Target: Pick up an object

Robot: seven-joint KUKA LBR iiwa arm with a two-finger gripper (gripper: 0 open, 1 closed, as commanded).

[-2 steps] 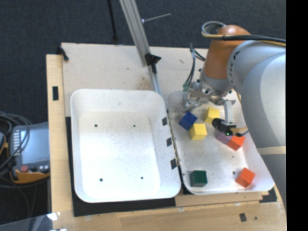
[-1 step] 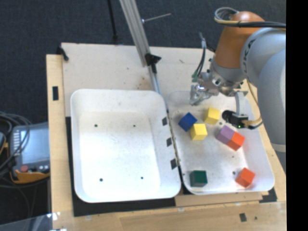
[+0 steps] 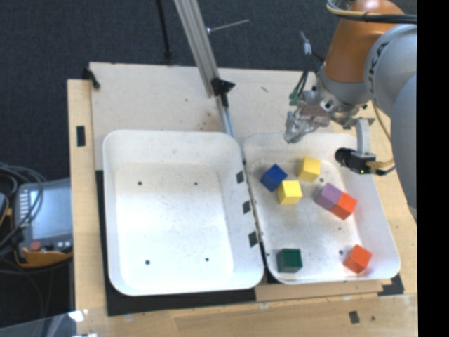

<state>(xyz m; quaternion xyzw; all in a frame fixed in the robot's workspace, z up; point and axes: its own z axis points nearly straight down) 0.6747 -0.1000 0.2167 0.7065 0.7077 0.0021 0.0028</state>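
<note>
Small hard-edged cubes lie in the right bin point(image 3: 382, 220), a shallow white tray with rounded corners and a speckled floor: blue cube point(image 3: 273, 177), two yellow cubes point(image 3: 289, 192), purple cube point(image 3: 327, 196), two orange, one green. The end effector point(image 3: 294, 133) hangs above the bin's far rim, holding nothing; its opening cannot be told.

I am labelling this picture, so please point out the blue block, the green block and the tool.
blue block point(image 3: 273, 177): camera view, on its top face.
green block point(image 3: 289, 259): camera view, on its top face.
tool point(image 3: 295, 133): camera view, at its fingertips, above the right bin's far edge.
</note>
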